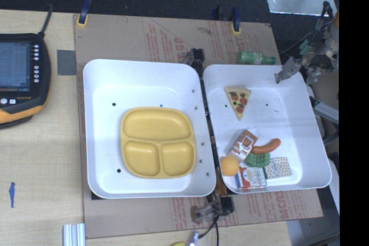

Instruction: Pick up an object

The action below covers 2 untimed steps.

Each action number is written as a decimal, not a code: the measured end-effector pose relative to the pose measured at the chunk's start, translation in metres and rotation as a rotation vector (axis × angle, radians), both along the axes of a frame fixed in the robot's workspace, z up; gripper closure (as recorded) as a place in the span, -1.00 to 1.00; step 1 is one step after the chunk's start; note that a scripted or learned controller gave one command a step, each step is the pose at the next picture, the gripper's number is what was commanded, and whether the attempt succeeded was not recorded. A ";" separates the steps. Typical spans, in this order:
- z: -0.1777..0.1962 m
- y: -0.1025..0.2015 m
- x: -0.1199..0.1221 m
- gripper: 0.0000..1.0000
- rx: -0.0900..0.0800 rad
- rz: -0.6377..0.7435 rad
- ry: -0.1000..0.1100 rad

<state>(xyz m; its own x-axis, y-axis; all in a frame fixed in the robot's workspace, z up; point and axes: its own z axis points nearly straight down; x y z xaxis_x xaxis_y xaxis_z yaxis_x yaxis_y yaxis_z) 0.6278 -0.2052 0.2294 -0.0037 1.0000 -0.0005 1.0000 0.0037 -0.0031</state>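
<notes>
Right bin (300, 124), pizza slice (237, 100) tip pointing toward camera

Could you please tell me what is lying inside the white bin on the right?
The right white bin holds a pizza slice, a sausage, an orange ball and a few small cartons piled together; whatever lies beneath that pile is covered.

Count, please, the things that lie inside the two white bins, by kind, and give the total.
Yellow divided tray: 1
Pizza slice: 1
Sausage: 1
Orange ball-like fruit: 1
Small boxes or cartons: 3
Green item, partly hidden: 1
Total: 8
</notes>
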 end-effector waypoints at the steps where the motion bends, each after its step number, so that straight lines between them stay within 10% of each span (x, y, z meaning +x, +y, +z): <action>1: -0.109 0.065 0.028 -1.00 0.001 0.001 0.002; 2: -0.137 0.109 0.029 -1.00 -0.001 0.002 -0.001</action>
<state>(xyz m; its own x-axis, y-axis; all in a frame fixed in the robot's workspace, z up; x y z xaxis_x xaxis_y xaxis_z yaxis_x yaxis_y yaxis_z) 0.6566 -0.0966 0.0925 -0.0059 1.0000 -0.0016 1.0000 0.0059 -0.0025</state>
